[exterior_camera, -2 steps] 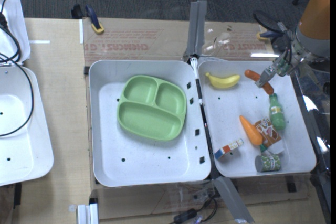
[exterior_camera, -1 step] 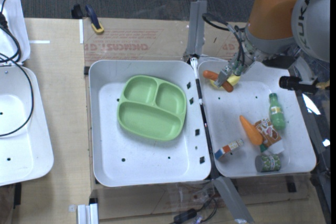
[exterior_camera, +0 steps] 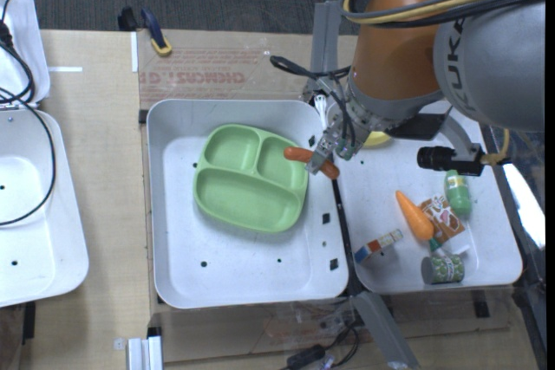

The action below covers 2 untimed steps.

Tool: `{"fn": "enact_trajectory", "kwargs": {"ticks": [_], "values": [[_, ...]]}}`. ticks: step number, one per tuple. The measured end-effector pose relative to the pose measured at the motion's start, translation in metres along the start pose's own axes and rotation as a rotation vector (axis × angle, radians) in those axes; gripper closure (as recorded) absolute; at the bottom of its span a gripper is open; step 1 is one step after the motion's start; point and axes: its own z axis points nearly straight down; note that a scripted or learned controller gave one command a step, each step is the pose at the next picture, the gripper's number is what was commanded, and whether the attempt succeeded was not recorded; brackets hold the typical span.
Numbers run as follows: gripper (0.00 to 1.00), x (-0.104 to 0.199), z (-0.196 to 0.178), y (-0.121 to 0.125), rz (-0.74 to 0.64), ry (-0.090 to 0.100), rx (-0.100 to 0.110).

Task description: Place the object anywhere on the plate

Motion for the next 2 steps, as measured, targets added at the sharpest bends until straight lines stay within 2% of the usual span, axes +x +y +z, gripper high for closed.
{"fn": "enact_trajectory", "kwargs": {"ticks": [1, 2], "values": [[1.00, -0.0093, 0.0232, -0.0217, 0.342, 0.001, 0.003], [0.00, -0.0093, 0.0231, -0.0216, 0.342, 0.001, 0.002]]}}
